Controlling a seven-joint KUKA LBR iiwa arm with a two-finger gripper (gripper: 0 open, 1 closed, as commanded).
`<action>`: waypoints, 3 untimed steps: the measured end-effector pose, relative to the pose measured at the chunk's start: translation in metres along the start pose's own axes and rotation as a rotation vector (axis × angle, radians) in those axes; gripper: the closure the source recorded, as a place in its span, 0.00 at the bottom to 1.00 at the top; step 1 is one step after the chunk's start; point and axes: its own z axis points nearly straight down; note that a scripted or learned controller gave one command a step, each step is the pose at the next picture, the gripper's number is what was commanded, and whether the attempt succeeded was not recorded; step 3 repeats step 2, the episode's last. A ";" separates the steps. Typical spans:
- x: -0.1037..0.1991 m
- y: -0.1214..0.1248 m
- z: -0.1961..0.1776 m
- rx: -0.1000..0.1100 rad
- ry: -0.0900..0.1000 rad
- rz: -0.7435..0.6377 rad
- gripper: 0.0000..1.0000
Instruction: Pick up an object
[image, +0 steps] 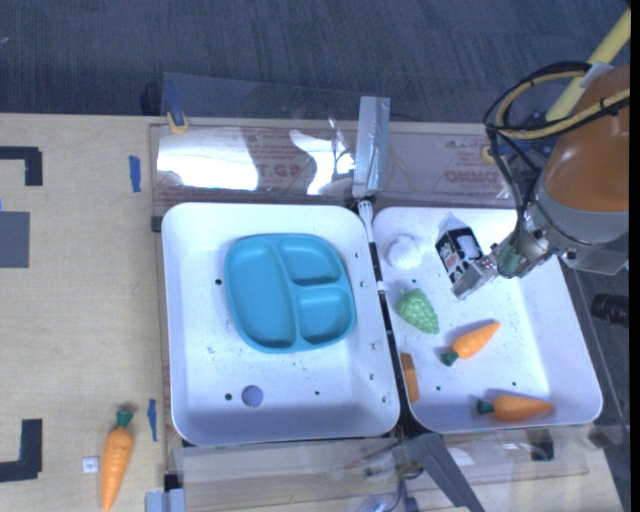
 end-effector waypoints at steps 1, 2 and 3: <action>0.028 0.076 0.033 0.006 0.006 0.049 1.00; 0.026 0.077 0.021 0.001 0.001 0.049 1.00; 0.026 0.077 0.021 0.001 0.001 0.049 1.00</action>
